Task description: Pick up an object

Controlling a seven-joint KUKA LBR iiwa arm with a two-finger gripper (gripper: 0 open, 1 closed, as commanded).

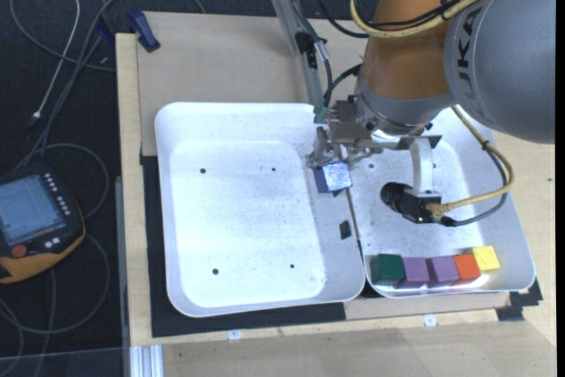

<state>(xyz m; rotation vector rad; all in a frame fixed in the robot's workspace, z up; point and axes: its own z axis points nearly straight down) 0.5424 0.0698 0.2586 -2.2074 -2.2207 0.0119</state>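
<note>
Clearly the hand (pixel 335 162) grips one blue block (pixel 335 177) between its fingers; five blocks (pixel 432 267) line one bin (pixel 521 253)

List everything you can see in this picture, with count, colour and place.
bins: two, white, side by side on the bench
blocks: five in a row, green, purple, purple, orange, yellow, near edge of the right bin
small object: one, blue, at the hand, above the rim between the bins
pendant: one, orange with a screen, on the floor far left
clamp: one, blue, at the bench's far left corner
bench: one, pale wood
arm: one, grey with orange band, from the right
hand: one, over the bins' shared rim
</note>
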